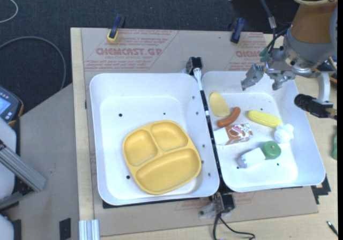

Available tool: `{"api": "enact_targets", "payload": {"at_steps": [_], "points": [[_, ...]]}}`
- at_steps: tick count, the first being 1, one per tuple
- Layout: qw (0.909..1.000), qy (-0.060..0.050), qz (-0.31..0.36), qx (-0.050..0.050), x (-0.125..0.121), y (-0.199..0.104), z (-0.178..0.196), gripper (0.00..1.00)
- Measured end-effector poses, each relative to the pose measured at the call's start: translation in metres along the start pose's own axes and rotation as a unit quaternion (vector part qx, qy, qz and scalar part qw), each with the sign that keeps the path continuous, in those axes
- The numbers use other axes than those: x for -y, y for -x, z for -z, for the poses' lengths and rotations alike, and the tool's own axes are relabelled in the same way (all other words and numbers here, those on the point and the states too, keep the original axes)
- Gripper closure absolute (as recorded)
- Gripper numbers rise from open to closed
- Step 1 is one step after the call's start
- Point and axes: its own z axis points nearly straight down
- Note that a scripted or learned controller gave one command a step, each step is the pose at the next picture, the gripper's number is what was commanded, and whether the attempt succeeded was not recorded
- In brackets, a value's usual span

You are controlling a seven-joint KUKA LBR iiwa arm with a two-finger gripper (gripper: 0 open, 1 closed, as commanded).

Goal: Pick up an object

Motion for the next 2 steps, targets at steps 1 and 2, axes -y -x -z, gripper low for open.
{"api": "enact_targets", "payload": {"at_steps": [1, 2], "points": [[1.0, -0.003, 0.003, -0.001, 0.041, -0.06, -0.009, 0.0], [1.0, 0.005, 0.003, -0.001, 0.114, -0.103, 0.115, 0.0]]}}
